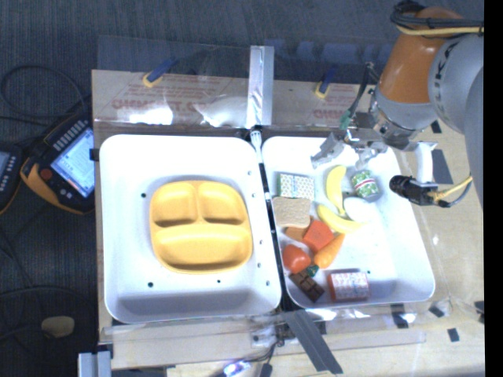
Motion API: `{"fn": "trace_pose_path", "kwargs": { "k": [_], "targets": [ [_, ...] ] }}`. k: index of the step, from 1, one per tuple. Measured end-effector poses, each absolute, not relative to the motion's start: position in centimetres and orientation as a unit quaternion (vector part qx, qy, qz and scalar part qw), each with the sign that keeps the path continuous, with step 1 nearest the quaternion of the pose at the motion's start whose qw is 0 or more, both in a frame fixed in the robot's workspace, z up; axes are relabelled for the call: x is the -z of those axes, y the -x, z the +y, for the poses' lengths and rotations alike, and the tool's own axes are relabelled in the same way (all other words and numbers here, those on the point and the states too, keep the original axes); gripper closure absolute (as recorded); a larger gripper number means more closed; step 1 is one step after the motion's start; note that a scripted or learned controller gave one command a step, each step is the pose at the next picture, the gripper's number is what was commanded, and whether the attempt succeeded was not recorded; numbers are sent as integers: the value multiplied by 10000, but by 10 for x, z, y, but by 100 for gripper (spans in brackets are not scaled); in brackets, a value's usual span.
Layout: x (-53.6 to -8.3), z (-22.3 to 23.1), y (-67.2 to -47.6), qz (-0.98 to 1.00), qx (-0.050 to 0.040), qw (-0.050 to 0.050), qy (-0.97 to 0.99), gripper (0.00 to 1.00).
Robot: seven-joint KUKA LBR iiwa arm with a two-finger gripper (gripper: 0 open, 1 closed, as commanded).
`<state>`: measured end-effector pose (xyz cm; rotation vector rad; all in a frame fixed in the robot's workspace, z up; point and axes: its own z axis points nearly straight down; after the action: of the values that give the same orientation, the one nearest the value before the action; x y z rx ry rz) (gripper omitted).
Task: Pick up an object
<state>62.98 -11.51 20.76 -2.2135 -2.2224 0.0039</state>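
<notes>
My gripper [344,154] hangs over the back of the right bin [409,242], open, with its grey fingers [323,153] spread. The top end of a yellow banana [336,197] lies just below the gap, and nothing is held. A small green and red can [364,184] sits under the right finger, with a white egg [356,209] beside it. Further forward lie a green patterned packet [295,185], a bread slice [291,208], an orange wedge [317,232], a carrot [331,250], a tomato [295,258], a brown chocolate piece [308,287] and a red can [348,285].
The left bin [126,273] holds a yellow divided tray [200,225]. A metal divider [260,93] stands between the bins at the back. A pendant with a screen [69,163] lies on the floor to the left. The arm's orange band [413,65] rises at the upper right.
</notes>
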Motion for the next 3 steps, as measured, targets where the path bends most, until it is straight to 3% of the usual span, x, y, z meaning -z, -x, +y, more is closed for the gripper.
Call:
{"fn": "trace_pose_path", "kwargs": {
  "k": [1,2,3],
  "targets": [
    [-104,-126,-664,-7189,8,-30,6951,0],
    [-97,-129,-607,-7779,82,-122,6282,0],
    [-207,-116,-629,-7851,-10,14,6194,0]
  ]
}}
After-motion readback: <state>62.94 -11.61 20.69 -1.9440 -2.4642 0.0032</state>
